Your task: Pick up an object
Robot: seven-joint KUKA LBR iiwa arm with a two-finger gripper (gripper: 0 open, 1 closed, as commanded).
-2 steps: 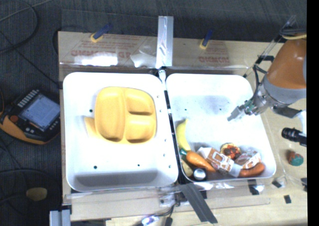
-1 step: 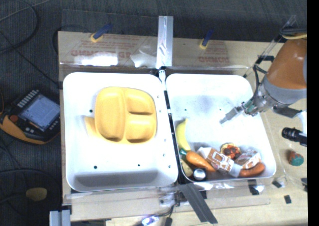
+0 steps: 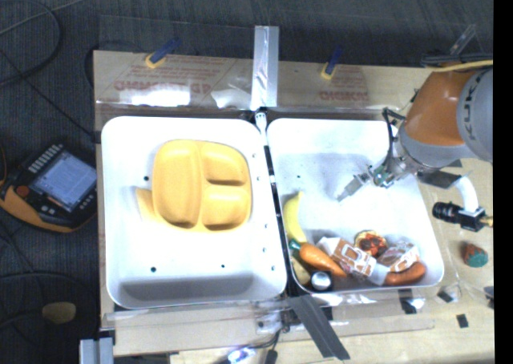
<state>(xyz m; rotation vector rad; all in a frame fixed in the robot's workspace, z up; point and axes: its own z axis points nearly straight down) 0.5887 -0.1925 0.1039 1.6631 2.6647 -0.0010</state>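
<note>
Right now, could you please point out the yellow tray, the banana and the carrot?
yellow tray [image 3: 200, 184]: camera view, centre divider.
banana [image 3: 292, 216]: camera view, middle of its curve.
carrot [image 3: 319, 257]: camera view, thick orange body.

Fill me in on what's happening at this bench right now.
A grey and orange robot arm reaches in from the right over the right bin, its gripper hanging above the bare middle of that bin with nothing in it. The toy food, a banana, a carrot and other pieces, lies piled along the bin's near edge, untouched. The left bin has a yellow divided tray in it.
</note>
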